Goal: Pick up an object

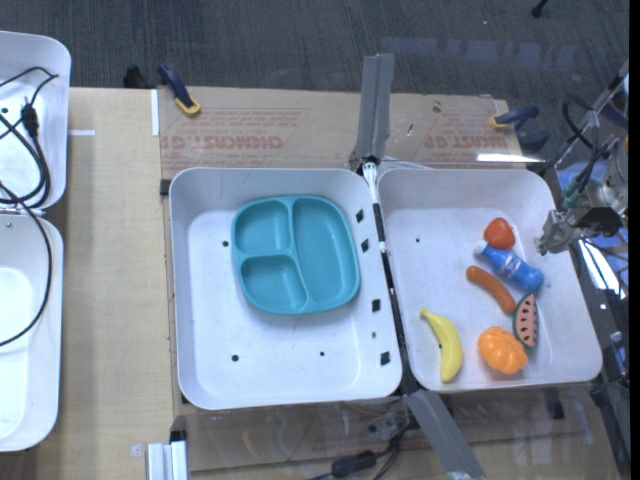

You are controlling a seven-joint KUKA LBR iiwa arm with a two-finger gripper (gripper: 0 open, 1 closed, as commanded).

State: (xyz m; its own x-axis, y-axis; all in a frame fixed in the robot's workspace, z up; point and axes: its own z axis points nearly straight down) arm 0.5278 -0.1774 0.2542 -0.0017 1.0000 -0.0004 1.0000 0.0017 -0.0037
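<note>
A teal divided plate [296, 254] is sitting in the left bin [200, 368]. In the right bin [440, 203], a banana [444, 343], orange fruit [501, 351], blue bottle [511, 267], sausage [490, 288], watermelon slice [526, 320] and tomato [499, 233] are lying clustered right. My gripper [556, 234] is hovering at that bin's right rim, grasping nothing.

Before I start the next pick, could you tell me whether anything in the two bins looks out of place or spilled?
Nothing stands out. The teal divided plate lies flat in the left bin, slightly askew to its walls. The toy foods sit loosely in the right bin, the blue bottle lying against the sausage. Nothing is outside the bins.
</note>
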